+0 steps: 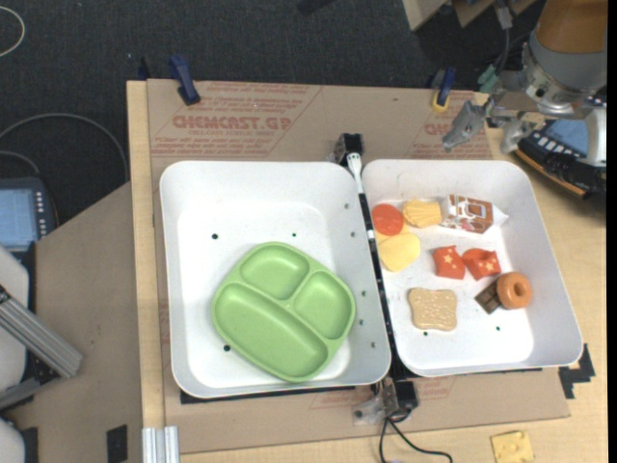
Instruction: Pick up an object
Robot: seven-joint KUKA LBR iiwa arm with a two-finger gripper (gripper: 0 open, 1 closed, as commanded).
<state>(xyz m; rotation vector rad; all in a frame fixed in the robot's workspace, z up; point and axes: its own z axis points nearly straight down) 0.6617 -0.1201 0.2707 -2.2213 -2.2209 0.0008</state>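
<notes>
Camera view looks down on the surface (145, 258), a brown board with two white bins set side by side on it.

On the left is the left bin (193, 201). A green plate (282, 309) with three little sections lies flat in it, near the front. Nothing sits on the plate — I guess it waits there so toys can be put on it.

Next comes the right bin (540, 258). All the small toy foods are grouped here, close together but mostly apart, so each one could be grabbed alone. Toward the left side are a red round piece (388, 219), a yellow cookie shape (421, 213) just beside it, and a yellow blob (399, 252) below them. A slice of toast (432, 309) lies nearer the front. A white and brown packet (470, 214) sits at the back. Two red pieces (465, 261) lie in the middle, and a donut (514, 290) leans against a small brown block (488, 301).

At the far right, the arm (569, 27) hangs up high past the back rim of the right bin. Its end effector (468, 123) is above the board, not over any toy, and it grasps nothing. I cannot tell if it is spread or closed. It looks to me like the pick has not begun.
</notes>
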